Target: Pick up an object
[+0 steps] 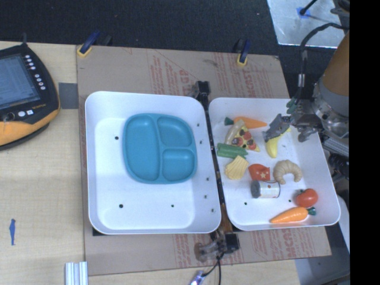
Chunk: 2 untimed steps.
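The right bin [323, 159] holds several toy foods: a yellow banana [271, 148], a croissant [287, 170], a pizza slice [243, 138], a small carrot [252, 122], a green vegetable [231, 151], a yellow corn piece [236, 168], a red piece [259, 171], a small can [265, 189], a tomato [306, 197] and a large carrot [291, 215]. My gripper [291, 128] hangs over the bin's upper right part, just above and right of the banana. Its fingers [276, 125] are spread open with nothing between them.
The left bin [101, 159] holds a blue divided plate [159, 147]. An orange-edged control tablet [21, 97] lies on the bench at far left. Clamps [241, 51] sit along the board's back edge, and a bracket [203, 91] sits between the bins.
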Each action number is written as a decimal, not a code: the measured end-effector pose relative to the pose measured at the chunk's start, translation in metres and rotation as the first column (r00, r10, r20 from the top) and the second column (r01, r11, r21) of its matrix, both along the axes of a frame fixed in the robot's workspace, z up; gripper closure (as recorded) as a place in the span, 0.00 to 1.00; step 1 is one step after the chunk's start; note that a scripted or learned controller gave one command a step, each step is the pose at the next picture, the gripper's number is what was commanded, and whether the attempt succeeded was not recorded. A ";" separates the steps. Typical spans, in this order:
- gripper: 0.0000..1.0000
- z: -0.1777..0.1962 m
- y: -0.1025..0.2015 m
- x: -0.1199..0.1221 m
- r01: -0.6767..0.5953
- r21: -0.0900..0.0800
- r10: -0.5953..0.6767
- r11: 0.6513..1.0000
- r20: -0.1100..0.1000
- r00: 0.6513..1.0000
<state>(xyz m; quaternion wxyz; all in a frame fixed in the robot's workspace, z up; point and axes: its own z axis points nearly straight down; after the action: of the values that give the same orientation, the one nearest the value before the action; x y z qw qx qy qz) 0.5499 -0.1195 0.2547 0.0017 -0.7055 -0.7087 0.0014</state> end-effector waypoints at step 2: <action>0.00 -0.163 0.023 0.013 -0.002 -0.001 0.002 1.000 0.001 1.000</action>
<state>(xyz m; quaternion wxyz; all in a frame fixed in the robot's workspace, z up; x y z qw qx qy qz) 0.5627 -0.0964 0.0916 0.0007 -0.7049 -0.7093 0.0014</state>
